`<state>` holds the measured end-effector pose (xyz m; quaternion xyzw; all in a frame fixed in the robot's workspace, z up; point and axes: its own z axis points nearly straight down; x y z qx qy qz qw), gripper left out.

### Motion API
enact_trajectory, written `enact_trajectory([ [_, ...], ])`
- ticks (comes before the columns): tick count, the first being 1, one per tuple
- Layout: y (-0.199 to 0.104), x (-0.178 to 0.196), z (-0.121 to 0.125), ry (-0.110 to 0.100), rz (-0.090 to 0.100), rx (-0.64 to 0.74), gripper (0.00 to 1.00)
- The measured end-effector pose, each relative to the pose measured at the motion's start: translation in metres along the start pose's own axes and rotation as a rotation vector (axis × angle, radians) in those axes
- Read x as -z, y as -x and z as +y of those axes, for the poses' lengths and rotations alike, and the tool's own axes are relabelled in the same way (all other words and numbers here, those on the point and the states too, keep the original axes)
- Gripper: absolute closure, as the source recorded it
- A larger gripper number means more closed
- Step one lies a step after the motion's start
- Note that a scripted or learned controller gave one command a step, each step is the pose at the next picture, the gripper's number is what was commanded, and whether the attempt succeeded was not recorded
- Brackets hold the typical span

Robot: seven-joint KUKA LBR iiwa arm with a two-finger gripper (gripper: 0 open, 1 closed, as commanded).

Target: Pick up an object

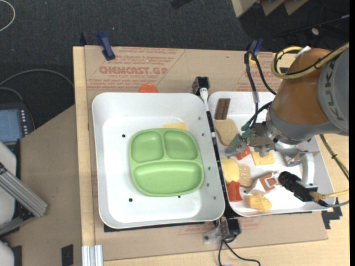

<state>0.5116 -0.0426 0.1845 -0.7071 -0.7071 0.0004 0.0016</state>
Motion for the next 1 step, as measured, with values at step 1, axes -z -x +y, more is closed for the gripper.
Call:
enact_trajectory([
  [1,0.0601,-0.1042,0.0597,0.003,-0.006,-0.004,0.0],
])
